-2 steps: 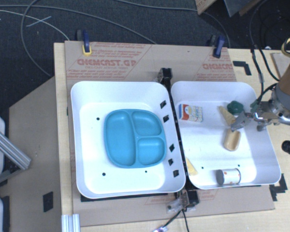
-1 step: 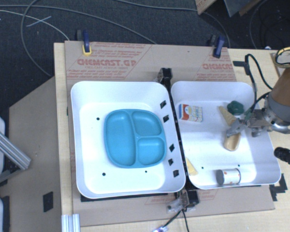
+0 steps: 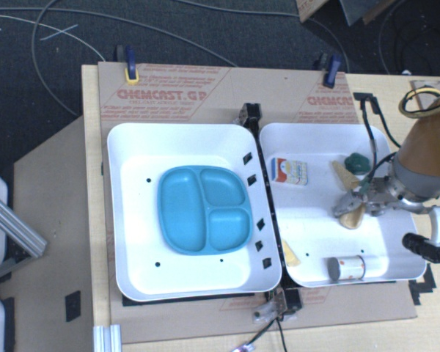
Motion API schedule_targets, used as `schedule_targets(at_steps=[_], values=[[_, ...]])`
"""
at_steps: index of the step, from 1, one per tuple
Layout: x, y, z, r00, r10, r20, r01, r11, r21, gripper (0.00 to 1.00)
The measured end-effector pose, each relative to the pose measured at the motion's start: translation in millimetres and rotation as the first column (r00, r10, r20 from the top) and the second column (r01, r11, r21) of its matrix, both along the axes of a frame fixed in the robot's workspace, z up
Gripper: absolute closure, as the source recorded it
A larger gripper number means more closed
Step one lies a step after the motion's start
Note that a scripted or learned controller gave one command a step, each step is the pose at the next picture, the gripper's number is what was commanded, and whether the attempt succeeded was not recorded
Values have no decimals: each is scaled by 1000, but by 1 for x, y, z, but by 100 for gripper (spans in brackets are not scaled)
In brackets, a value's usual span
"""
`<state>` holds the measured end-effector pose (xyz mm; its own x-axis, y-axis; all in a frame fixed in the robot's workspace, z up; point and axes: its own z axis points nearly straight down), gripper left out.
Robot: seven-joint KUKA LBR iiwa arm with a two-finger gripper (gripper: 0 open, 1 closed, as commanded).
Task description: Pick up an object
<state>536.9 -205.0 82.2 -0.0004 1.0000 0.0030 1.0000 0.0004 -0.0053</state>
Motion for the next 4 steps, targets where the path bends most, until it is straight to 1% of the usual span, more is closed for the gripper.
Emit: schedule_targets(at_steps=[1,2,3,4], values=[[2,0,14,1000,0,6,0,1000,-2,100],[2,2,78,1000,1,12,-1,1000,-5,100],[6,12,130,1000,2,12,-2,1000,-5,100],[8,11,174,1000,2,12,-1,1000,-5,100]])
